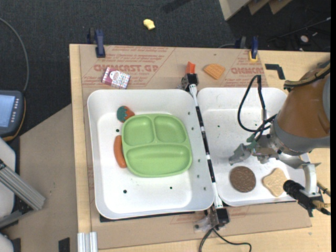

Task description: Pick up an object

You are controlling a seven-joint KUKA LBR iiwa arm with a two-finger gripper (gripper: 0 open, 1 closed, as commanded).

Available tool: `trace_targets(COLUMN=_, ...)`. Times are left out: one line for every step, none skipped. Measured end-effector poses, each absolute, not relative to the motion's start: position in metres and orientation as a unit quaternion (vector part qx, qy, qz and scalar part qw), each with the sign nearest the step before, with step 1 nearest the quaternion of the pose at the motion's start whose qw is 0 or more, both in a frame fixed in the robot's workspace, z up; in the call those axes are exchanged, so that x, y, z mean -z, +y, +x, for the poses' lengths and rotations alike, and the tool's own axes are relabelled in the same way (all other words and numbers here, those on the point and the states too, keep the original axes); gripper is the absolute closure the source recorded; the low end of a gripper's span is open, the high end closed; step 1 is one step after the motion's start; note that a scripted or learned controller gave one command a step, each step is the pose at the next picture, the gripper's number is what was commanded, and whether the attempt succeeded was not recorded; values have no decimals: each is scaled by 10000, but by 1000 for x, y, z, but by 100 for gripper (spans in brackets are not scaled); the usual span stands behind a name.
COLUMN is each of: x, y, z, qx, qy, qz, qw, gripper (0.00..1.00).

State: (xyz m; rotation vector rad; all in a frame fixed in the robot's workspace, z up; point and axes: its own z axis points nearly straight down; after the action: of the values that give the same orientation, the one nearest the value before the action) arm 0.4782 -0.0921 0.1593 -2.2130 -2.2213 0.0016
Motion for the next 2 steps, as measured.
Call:
trace_targets(x=-141, y=-148, z=505, qx=-4, qy=-7059, qz=-7083, qw=-22, gripper=0)
trace_targets(x=-158, y=-130, z=478, qx=-1, qy=-7070, qz=-7072, qw=11, gripper=0)
